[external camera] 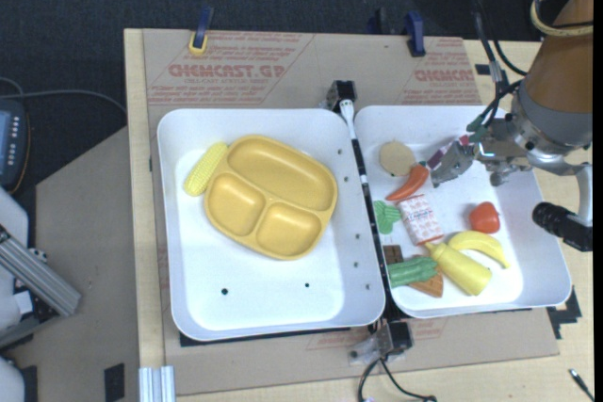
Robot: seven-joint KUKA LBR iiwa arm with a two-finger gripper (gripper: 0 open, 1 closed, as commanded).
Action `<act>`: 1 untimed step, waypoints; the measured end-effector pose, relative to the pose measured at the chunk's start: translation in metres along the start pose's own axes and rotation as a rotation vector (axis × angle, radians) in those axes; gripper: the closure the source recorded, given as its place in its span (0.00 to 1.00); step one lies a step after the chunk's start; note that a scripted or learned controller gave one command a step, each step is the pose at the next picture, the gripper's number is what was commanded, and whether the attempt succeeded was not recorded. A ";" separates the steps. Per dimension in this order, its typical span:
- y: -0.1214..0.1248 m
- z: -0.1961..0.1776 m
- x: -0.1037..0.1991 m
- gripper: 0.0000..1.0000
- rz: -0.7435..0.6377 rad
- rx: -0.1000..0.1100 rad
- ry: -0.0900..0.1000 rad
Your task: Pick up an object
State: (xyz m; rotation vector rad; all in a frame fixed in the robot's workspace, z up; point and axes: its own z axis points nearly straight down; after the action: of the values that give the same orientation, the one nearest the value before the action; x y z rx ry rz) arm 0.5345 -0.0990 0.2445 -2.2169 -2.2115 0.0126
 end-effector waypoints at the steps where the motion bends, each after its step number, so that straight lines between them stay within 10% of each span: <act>1: 0.002 -0.007 0.000 0.00 -0.003 -0.014 -0.002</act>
State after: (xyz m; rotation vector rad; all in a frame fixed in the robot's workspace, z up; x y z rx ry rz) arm 0.5369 -0.0988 0.2511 -2.2213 -2.2222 -0.0006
